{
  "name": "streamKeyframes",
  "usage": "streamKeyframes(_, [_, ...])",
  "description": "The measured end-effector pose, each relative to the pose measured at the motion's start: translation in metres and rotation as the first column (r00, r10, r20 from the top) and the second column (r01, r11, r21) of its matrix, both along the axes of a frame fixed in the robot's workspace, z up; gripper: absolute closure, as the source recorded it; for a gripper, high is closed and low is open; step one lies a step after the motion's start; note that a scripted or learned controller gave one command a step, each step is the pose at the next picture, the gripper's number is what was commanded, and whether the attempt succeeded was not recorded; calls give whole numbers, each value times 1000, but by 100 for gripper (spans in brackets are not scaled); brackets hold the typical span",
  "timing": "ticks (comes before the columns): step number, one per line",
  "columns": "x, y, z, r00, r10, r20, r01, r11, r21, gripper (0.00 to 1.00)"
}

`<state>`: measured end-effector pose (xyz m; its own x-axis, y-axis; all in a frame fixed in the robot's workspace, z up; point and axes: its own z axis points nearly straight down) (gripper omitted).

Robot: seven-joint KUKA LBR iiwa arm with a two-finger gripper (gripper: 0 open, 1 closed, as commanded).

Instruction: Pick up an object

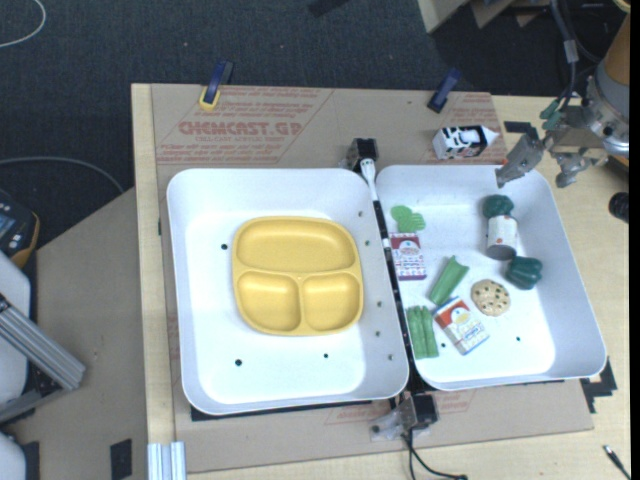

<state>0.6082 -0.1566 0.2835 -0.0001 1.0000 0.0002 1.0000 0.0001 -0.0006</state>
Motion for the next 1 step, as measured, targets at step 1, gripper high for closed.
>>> streamKeyframes(1, [4, -4, -61, 1000, -1, -5, 1, 1000, 1, 0])
